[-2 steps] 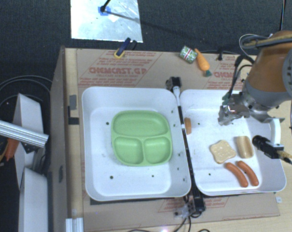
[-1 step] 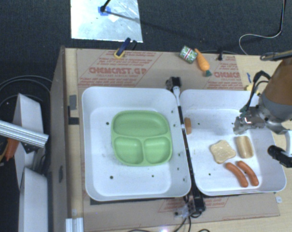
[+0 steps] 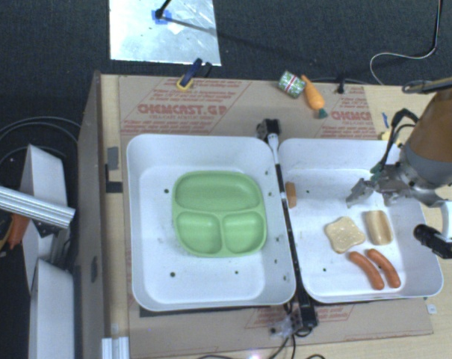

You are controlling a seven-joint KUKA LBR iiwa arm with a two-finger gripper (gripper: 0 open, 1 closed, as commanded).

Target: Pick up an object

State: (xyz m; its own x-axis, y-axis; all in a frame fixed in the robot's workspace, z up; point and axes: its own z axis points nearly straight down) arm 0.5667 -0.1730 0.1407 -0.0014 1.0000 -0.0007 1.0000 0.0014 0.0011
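1. Cardboard-lined bench [image 3: 211, 107] holds two shallow white bins side by side; dark carpet behind, with a silver sheet [image 3: 166, 21] lying on it.
2. Gripper [image 3: 371, 188] hangs over the upper middle of the right bin [image 3: 315, 275], coming in from the right edge. Open or closed: cannot tell, the tips are too small and blurred. No item is seen in its grasp.
3. Candidate targets sit just below the gripper: bread roll [image 3: 377, 226], toast slice [image 3: 345, 234] beside it, two sausages [image 3: 375, 268] lower down, near the front wall.
4. Small tan piece [image 3: 290, 194] lies against the right bin's left wall, well apart from the gripper.
5. Left bin [image 3: 147, 200] carries a green divided plate [image 3: 219, 212], far from the arm.
6. Risk: roll, toast and sausages are clustered, so a descent may land between them and nudge them apart instead of gripping.
7. Risk: the toast lies flat and probably gives little to pinch; a close may skate over it.
8. Risk: sausages are round and may roll out of a pinch; the one nearer the front wall leaves little clearance.
9. Toy carrot [image 3: 314, 96] and small can [image 3: 290, 83] rest on the cardboard outside the bins.
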